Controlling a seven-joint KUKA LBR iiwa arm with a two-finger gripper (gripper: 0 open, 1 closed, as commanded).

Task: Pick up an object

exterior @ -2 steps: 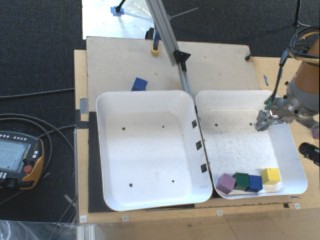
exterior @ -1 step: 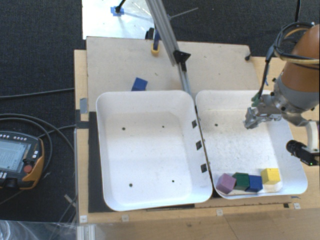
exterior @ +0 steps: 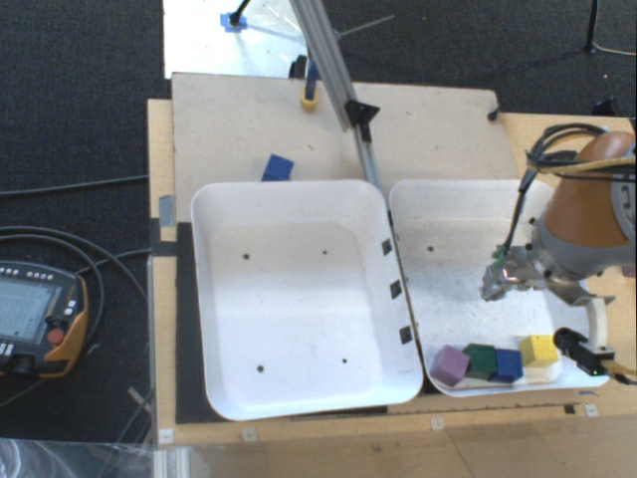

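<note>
Blocks, purple [exterior: 450, 363], green [exterior: 482, 358], blue [exterior: 508, 365], yellow [exterior: 539, 350], sit in right bin's [exterior: 438, 217] near edge. Prob. light, hard, maybe slick; pinch flat sides. Gripper [exterior: 498, 283] hovers w/ nothing; can't tell its state.

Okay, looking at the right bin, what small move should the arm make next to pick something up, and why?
Probably shift the tool toward the bin's near edge. It sits over bare floor in the right bin, while the purple, green, blue and yellow blocks are lined up along that edge.
</note>
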